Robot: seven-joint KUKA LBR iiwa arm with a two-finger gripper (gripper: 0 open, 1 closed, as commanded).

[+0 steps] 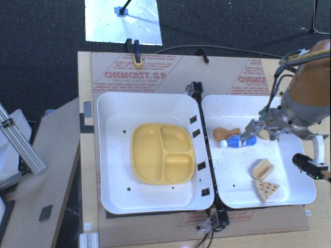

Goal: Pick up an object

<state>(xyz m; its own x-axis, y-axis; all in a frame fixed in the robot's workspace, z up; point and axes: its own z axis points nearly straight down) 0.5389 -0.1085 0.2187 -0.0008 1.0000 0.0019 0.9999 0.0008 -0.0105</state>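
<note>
My end effector [253, 129] hangs low over the right bin [295, 195], near the middle of its far half, reaching in from the right edge of the surface [170, 66]. Its tip sits right at the blue bottle [239, 142], which lies on its side with its white cap pointing toward the divider between the two bins. I cannot tell from this angle whether I am spread wide, pinched narrow, or gripping anything; the tip overlaps the bottle's upper end, and the picture is too coarse to settle it.

Just beyond the bottle, touching or nearly touching it, lies a brown drumstick-shaped piece [225, 134], also on the bin floor. Toward the near right corner of that bin are two more things, well apart from me: a tan bread-like block [262, 168] and, just nearer the front edge, a pale wedge with a grid pattern [266, 189].

The left bin [111, 154] carries a yellow divided plate [162, 153], resting flat about in its centre, with three compartments facing up.
</note>
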